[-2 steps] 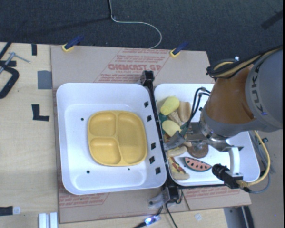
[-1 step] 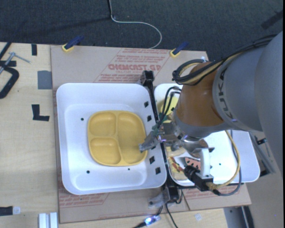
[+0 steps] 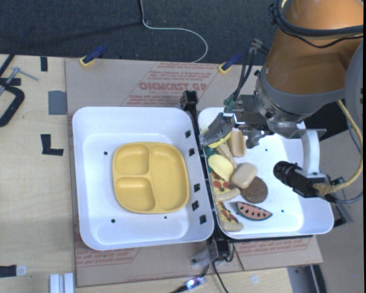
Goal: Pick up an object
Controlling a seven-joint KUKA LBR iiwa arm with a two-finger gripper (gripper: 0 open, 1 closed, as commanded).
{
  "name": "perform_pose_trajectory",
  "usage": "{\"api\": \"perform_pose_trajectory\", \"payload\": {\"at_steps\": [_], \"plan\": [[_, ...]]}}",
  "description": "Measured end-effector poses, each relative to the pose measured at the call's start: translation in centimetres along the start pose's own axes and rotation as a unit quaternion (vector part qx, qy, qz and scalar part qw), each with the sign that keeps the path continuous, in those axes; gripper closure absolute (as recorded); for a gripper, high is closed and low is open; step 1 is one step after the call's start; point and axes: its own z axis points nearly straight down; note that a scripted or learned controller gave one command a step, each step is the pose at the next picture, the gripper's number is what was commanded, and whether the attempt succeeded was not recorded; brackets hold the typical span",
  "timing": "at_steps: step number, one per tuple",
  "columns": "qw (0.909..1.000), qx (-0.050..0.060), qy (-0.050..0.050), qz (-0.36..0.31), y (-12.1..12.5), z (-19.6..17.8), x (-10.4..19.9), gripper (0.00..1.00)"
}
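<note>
My gripper [image 3: 234, 133] hangs over the far left corner of the right bin [image 3: 292, 221], under the arm's orange band [image 3: 317, 38]. Its two fingers [image 3: 217, 129] stand spread apart, so it is open. A tan bread-like piece [image 3: 236, 144] lies in the gap below them; I cannot tell whether either finger touches it. Toy food is heaped along the bin's left side: a pale yellow piece [image 3: 219, 165], a tan roll [image 3: 244, 174], a brown cookie [image 3: 255, 191], a watermelon slice [image 3: 254, 212] and a pizza slice [image 3: 223, 211].
The left bin [image 3: 88, 163] holds a yellow divided plate [image 3: 151, 177]. A black cylinder on a white bracket [image 3: 292, 177] juts from the arm over the right bin. Black clamps [image 3: 2, 99] and a cable [image 3: 170, 29] lie on the bench behind the bins.
</note>
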Motion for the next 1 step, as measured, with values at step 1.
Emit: {"api": "perform_pose_trajectory", "payload": {"at_steps": [1], "plan": [[1.0, 0.01, -0.003, 0.001, -0.16, -0.1, -0.07, 1.0]]}}
